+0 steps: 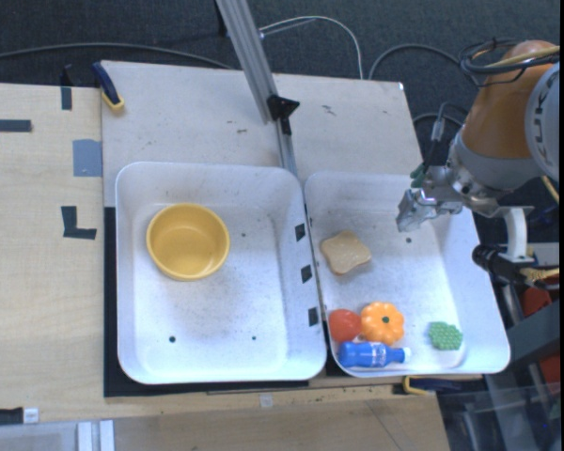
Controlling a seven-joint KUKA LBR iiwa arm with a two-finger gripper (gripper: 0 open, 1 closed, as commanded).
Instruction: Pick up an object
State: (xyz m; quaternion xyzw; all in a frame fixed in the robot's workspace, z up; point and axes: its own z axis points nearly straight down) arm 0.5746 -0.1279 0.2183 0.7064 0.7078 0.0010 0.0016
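A pale wooden bench (38, 252) marked with grey tape pieces (86, 156) sits over dark carpeted floor (122, 12), where black and white cables (329, 26) trail and a slanted metal pole (247, 40) crosses above.
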